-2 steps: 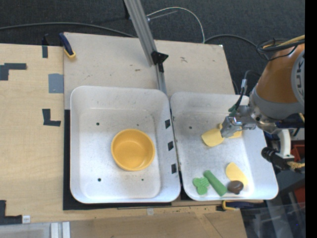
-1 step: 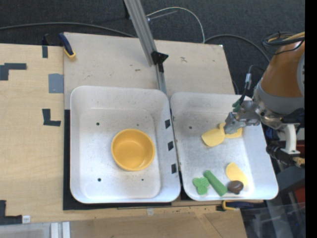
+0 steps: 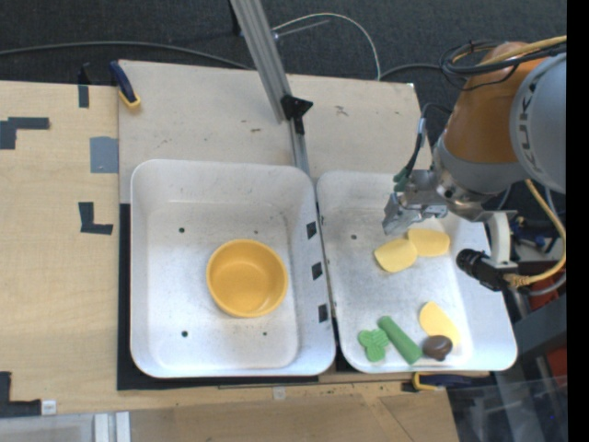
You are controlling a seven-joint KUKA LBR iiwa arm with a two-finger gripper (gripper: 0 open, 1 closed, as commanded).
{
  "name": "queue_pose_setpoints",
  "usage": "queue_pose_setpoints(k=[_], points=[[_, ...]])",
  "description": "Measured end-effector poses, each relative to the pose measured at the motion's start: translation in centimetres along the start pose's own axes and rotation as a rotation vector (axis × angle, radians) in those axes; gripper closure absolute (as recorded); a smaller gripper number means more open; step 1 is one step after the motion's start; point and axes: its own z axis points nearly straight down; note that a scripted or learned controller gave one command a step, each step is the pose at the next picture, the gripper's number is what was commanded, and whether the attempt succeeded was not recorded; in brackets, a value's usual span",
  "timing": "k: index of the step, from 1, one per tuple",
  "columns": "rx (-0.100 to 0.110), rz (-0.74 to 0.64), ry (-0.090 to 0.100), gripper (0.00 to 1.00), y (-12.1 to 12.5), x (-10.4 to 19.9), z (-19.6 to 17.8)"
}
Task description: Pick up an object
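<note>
In the right bin (image 3: 354,210) lie two pale yellow pieces, one (image 3: 396,255) left of the other (image 3: 430,241), touching. Nearer the front sit a green toy (image 3: 388,339), a yellow oval piece (image 3: 437,321) and a small brown piece (image 3: 437,346). The left bin (image 3: 166,191) has a yellow bowl (image 3: 246,277) in it. My gripper (image 3: 402,217) hangs over the right bin, just above and behind the two pale yellow pieces. Nothing shows between its fingertips.
A slanted grey metal pole (image 3: 267,53) runs from the top down to the gap between the bins. Cables (image 3: 322,26) cross the dark floor behind the bench. A black knob (image 3: 474,263) on the arm's mount sticks out right of the right bin.
</note>
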Motion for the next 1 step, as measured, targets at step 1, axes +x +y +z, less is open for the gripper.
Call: queue_pose_setpoints(k=[1], points=[[0.0, 0.0, 0.0, 1.0, 1.35, 4.79, -0.73]])
